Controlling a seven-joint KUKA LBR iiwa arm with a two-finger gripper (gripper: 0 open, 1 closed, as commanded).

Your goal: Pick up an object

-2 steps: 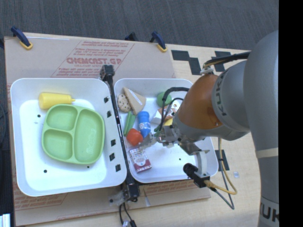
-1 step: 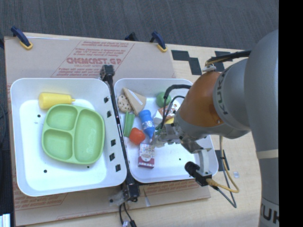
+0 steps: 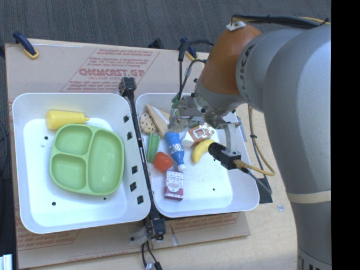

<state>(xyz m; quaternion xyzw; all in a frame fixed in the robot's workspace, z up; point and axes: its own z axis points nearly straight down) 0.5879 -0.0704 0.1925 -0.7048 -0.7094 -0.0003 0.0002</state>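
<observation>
Blue bottle [image 3: 175, 148] just below the hand [image 3: 181, 117], grip state unclear.

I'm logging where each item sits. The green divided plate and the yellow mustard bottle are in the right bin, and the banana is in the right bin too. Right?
Not quite. The camera view shows the green divided plate and the yellow mustard bottle in the left bin, not the right. The banana is in the right bin, as you said.
</observation>
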